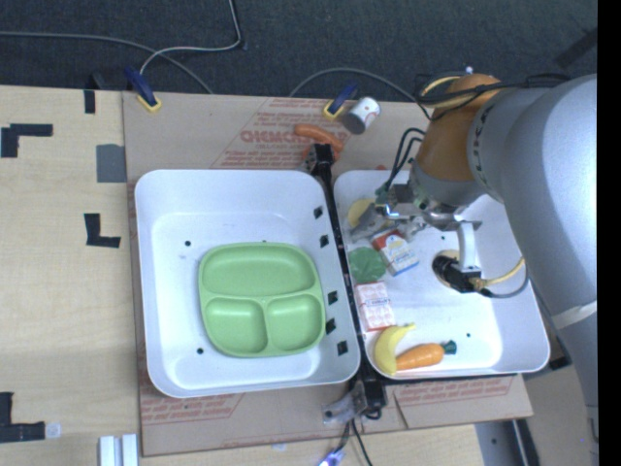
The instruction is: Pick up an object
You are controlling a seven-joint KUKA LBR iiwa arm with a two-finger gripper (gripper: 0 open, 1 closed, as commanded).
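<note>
My bench (pixel 58 289) is pale wood, with black tape marks (pixel 97 231) at the left of the frame and a grey patch (pixel 111 161) near the upper left. A sheet of brown cardboard (pixel 233 139) with red printing covers its middle. Across the top of the frame lies dark grey carpeted floor (pixel 340 17); a thin pale cable (pixel 231 13) trails over it toward the cardboard's upper edge. Two blue-and-yellow clamps (pixel 144 90) pin that upper edge, one at upper left, the other (pixel 342 100) at upper centre. Light is even and diffuse, with soft shadows. At the lower left edge sit more black tape (pixel 19 430) and a small whitish bracket (pixel 116 448).
</note>
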